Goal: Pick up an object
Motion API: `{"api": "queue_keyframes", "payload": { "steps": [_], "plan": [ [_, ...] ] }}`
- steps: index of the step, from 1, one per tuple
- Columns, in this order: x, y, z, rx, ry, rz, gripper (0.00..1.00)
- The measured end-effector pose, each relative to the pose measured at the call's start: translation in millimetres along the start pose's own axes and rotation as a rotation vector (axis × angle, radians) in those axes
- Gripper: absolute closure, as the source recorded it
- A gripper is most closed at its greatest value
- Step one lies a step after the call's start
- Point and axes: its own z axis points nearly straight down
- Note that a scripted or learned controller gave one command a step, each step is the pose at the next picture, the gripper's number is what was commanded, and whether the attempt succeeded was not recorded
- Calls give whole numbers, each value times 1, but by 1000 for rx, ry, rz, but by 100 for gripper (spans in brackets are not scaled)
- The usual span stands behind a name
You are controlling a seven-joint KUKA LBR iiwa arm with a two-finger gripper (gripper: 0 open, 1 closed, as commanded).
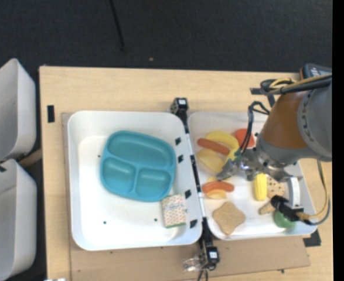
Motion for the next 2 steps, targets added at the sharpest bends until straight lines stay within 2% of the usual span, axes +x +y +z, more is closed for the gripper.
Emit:
{"api": "queue_keyframes", "payload": {
  "steps": [1, 2],
  "plan": [
    [-1, 0, -10, -1, 1, 8, 100],
    [1, 6, -53, -5, 0, -5, 100]
  ]
}}
